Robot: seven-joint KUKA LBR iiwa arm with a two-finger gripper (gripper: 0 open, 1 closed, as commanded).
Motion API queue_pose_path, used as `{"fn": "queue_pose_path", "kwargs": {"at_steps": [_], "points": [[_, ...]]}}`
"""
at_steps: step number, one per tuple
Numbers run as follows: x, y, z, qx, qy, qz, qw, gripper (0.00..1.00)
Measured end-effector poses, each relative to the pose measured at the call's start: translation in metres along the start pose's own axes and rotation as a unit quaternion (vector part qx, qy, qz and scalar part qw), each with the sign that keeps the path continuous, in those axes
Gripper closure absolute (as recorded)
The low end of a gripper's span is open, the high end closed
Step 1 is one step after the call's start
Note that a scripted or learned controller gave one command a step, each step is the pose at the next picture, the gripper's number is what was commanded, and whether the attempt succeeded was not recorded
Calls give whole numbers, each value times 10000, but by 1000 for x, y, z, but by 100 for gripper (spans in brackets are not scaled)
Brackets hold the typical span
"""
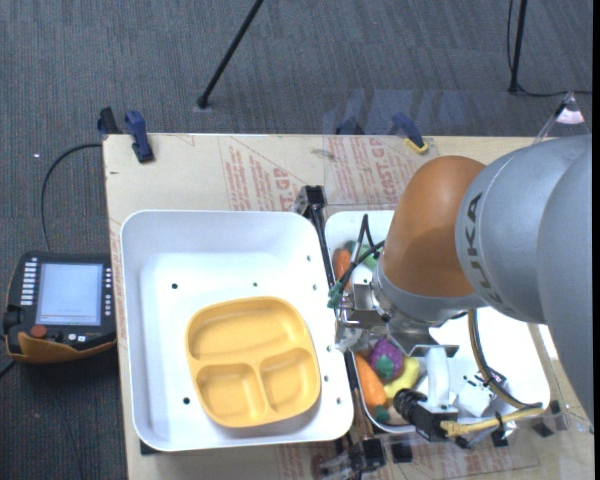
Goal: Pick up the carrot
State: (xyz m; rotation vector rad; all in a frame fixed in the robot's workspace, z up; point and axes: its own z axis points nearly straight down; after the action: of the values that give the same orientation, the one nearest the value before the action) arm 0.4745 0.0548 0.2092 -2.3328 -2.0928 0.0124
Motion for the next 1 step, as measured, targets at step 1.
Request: {"fn": "queue_pose_path", "kwargs": {"at_steps": [1], "points": [[5, -1, 13, -3, -1, 1599, 9871, 100]]}}
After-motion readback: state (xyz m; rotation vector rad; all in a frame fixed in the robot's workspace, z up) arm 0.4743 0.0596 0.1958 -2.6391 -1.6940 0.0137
